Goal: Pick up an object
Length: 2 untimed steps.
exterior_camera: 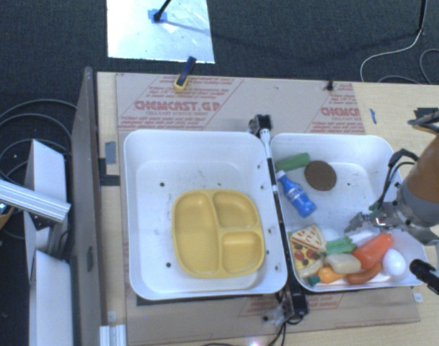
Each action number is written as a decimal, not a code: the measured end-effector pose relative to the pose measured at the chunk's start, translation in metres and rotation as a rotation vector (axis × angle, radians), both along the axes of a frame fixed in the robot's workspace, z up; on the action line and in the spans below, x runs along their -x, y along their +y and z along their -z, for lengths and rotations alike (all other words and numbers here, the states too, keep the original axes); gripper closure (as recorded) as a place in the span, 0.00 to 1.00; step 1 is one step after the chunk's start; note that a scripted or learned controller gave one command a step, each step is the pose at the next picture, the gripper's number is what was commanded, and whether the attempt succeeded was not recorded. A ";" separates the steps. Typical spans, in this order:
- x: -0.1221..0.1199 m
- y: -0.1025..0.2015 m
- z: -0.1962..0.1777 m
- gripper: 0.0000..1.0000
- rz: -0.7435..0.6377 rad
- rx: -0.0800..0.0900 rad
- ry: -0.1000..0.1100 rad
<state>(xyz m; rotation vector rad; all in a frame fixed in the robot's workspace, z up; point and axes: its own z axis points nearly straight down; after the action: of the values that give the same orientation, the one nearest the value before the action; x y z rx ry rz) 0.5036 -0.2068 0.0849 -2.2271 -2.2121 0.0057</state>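
The right bin [378,147] holds a pile of toy food. A blue bottle [296,194] lies near its left wall, with a green piece [293,161] and a brown disc [321,175] behind it. At the front lie a pizza slice [308,242], a small green piece [340,246], an orange carrot [373,248], a white egg [394,263] and a red sausage [363,274]. My gripper [366,221] hangs low over the right half of this bin, just behind the carrot and the green piece. No object shows in its grasp.
The left bin [151,164] holds a yellow divided tray [218,232]. A ridge [273,193] separates the two bins. The arm's grey and orange body [428,193] covers the right bin's right edge. Cables lie on the floor at the left.
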 end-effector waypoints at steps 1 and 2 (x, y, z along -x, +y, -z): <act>-0.082 0.064 0.000 0.00 -0.019 -0.001 -0.012; -0.170 -0.003 -0.059 0.00 -0.012 0.007 -0.022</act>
<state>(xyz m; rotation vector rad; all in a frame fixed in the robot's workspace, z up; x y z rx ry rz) 0.6738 -0.2098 0.1435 -2.2285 -2.2394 -0.0104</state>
